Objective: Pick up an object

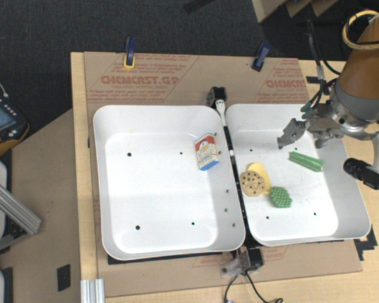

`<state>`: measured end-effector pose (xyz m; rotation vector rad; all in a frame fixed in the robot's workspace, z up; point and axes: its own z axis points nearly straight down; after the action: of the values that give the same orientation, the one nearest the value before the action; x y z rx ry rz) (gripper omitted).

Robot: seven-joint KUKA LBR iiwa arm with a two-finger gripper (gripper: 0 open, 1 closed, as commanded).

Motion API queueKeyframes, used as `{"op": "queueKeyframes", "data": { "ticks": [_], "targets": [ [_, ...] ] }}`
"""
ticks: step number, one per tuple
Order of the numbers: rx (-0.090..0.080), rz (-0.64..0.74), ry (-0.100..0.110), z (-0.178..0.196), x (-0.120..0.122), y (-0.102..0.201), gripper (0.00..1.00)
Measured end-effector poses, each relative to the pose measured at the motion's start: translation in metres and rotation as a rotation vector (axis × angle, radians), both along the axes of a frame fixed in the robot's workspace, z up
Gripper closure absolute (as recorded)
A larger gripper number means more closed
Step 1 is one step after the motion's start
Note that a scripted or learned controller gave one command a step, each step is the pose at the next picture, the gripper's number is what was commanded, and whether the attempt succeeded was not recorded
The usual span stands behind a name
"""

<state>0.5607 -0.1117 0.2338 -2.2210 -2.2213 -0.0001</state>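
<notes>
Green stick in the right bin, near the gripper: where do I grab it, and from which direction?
Grip the green stick at mid-length, across its narrow width, coming straight down. It lies flat and slanted on the right bin floor with bare space on both long sides. The gripper would likely need turning to straddle it.

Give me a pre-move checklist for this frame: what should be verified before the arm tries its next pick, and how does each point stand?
1. Hand over the right bin: ok, it sits above the bin's upper right area.
2. Nothing between the hand's fingers: ok, no object shows there.
3. Nearest target in the open: ok, the green stick lies apart from the other things, just below the hand.
4. Cheese wedge and green ball separated: not ok, they lie very close, possibly touching.
5. Small carton in the left bin: ok, alone near the divider.
6. Hand height above the bin floor: cannot tell.
</notes>
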Motion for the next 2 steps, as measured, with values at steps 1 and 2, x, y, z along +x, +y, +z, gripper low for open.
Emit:
{"op": "queueKeyframes", "data": {
  "ticks": [1, 2],
  "targets": [
    [0.002, -0.01, 0.015, -0.108, -0.076, -0.058, 0.0],
    [0.002, 0.004, 0.0, -0.15, -0.038, -0.014, 0.0]
  ]
}}
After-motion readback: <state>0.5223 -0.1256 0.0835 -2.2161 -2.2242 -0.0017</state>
